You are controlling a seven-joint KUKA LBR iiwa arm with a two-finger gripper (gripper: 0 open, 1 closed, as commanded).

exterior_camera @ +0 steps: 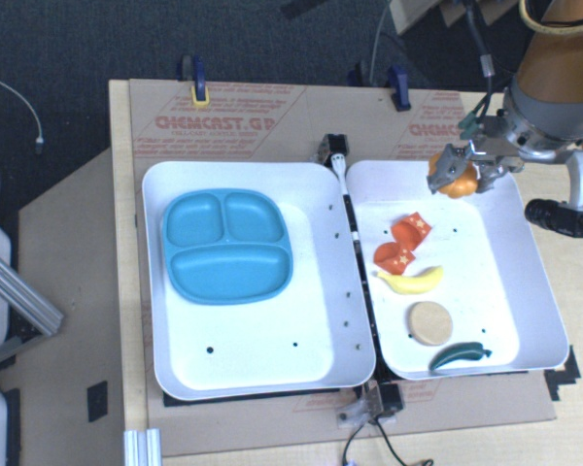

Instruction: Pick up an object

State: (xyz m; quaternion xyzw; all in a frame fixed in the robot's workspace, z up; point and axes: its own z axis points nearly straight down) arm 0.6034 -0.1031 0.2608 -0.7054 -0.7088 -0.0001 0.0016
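The claw (454, 173) is clenched on an orange object (460, 186) above the right bin's (525, 289) far edge (object held between the fingers, just below them); its long axis cannot be determined

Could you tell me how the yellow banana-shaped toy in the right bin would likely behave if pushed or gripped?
The yellow banana-shaped toy looks smooth and curved, so it may pivot or slip. It seems small and probably light. Lying against the red toy piece, it could nudge that.
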